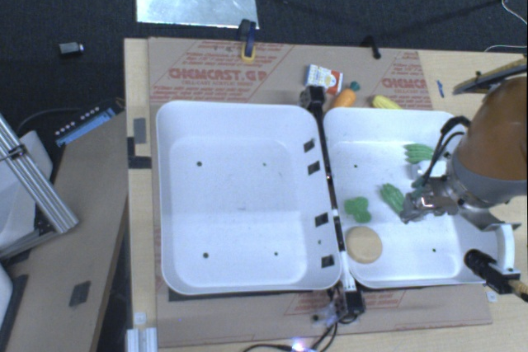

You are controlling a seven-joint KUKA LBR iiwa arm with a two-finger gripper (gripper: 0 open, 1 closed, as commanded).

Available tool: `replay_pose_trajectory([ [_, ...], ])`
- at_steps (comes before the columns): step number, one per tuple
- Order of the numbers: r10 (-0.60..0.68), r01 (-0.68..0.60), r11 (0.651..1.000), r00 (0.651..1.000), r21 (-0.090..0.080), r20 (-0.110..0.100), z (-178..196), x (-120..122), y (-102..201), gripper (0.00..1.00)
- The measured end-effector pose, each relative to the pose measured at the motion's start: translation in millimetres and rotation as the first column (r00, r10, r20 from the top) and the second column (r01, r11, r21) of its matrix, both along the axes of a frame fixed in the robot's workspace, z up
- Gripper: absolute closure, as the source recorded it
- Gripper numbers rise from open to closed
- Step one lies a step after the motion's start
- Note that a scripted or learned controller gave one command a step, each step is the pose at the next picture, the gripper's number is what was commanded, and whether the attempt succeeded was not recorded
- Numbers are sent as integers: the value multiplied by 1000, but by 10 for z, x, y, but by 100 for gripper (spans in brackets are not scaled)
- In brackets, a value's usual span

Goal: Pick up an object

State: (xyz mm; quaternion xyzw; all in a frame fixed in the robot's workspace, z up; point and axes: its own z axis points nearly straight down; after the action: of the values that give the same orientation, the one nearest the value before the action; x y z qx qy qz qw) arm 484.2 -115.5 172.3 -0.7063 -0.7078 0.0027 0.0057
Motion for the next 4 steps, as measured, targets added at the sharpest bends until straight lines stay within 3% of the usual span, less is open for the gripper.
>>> replay_pose_trajectory([
  [1, -1, 1, 1000, 1000, -3, 10, -906, 20, 159, 100],
  [2, 11, -11, 1000, 1000, -3, 25, 182, 573, 1250, 100],
  [3, 4, -4, 1000, 999, -3, 33, 2543, 810, 1294, 100],
  [4, 3, -3, 1000, 1000, -3, 8, 2083, 145, 1457, 100],
])
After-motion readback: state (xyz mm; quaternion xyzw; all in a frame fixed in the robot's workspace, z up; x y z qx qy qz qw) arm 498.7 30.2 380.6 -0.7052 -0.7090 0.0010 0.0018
